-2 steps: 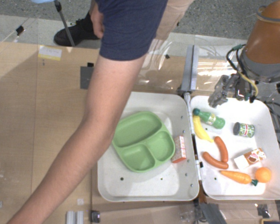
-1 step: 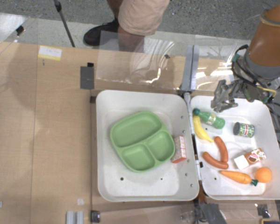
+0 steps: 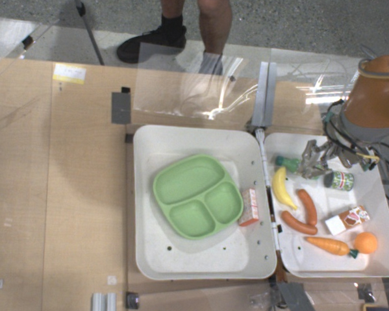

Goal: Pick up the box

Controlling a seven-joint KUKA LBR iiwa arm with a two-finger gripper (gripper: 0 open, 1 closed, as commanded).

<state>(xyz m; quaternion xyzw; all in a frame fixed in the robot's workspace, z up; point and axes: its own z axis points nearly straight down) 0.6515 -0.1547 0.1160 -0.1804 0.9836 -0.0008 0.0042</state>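
- Two shallow white bins sit side by side: the left bin (image 3: pixel 144 246) and the right bin (image 3: pixel 381 200).
- The left bin holds one green divided tray (image 3: pixel 197 196) with three compartments, lying flat near the bin's middle.
- One small flat packet (image 3: pixel 250 207), white with red print, lies just beside the tray's right edge, close to the wall between the bins.
- The box (image 3: pixel 348 220), a single small carton in white, red and brown, lies in the right bin, toward its right side, between the can above and the orange below.
- One banana (image 3: pixel 282 187) lies at the right bin's left side.
- Two sausages (image 3: pixel 306 205) lie next to the banana, one slanting above the other.
- One carrot (image 3: pixel 329 245) lies near the front wall, and one orange (image 3: pixel 366 242) sits just beside its leafy end.
- One green can (image 3: pixel 341 181) lies on its side under the arm.
- The gripper (image 3: pixel 313 162) hangs over the back of the right bin, well apart from the box; how far its fingers are spread cannot be told, and nothing is seen held in it.
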